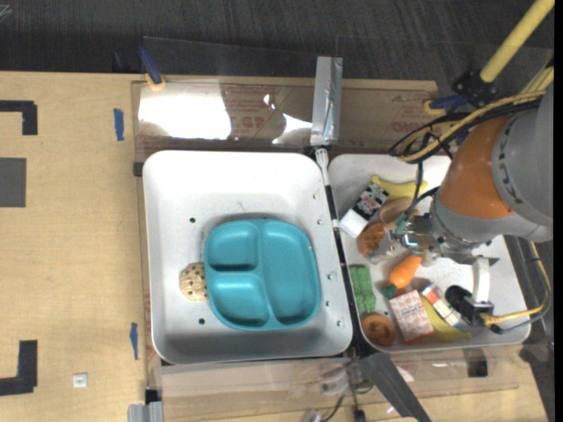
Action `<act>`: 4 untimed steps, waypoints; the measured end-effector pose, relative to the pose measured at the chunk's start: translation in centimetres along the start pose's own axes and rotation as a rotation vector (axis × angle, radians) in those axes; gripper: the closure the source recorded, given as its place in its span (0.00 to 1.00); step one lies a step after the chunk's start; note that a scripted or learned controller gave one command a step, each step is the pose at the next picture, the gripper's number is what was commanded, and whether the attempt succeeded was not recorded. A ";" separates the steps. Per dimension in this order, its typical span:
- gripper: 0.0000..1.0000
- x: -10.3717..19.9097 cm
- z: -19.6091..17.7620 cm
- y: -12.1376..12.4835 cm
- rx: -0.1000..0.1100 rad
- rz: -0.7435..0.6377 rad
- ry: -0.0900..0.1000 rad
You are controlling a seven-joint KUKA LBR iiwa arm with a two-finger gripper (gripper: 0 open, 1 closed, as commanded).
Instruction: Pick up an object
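Observation:
The right bin (510,251) holds a heap of small things. Among them are a yellow banana (393,186), a black-and-white packet (370,202), a brown round piece (373,237), an orange carrot-like piece (403,272), a green packet (361,289), a red-and-white packet (410,313) and a brown-orange ball (379,328). My gripper (412,233) hangs low over the middle of this heap, just above the orange piece and right of the brown round piece. The grey arm with its orange band covers the bin's right half.
The left bin (167,192) carries a teal divided plate (261,272) with a speckled cookie (193,280) against its left edge. A metal divider (326,99) stands behind the bins. Cables loop at the upper right.

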State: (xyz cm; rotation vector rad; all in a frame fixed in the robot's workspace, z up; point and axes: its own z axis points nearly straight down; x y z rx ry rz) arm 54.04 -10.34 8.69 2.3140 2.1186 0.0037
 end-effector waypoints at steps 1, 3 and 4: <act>0.00 0.9 -9.9 -5.5 0.001 -0.084 0.001; 1.00 -2.3 -1.1 -1.7 -0.006 -0.025 -0.001; 1.00 5.1 -15.6 -0.9 -0.007 -0.085 0.004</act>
